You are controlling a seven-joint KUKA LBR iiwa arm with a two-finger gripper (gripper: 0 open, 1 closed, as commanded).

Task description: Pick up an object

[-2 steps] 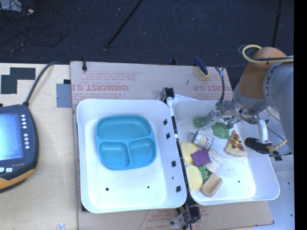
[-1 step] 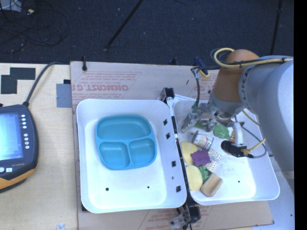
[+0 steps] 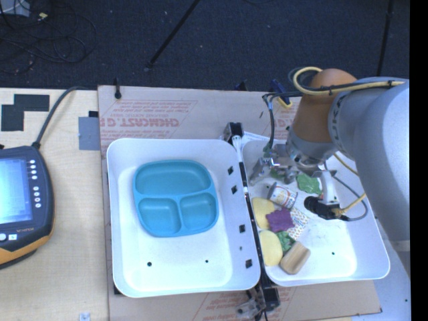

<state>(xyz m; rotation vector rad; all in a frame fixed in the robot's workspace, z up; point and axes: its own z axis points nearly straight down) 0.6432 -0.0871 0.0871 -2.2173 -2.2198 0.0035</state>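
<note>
- Arm [image 3: 374,146] of mine reaches over the right bin [image 3: 348,263]; nothing lifted yet, so the pick remains ahead.
- Left bin [image 3: 127,246] carries a blue tray [image 3: 176,197].
- Objects [image 3: 281,226] lie clustered against the right bin's left wall.
- End effector [image 3: 281,169] sits just above them; its state I cannot tell.
</note>
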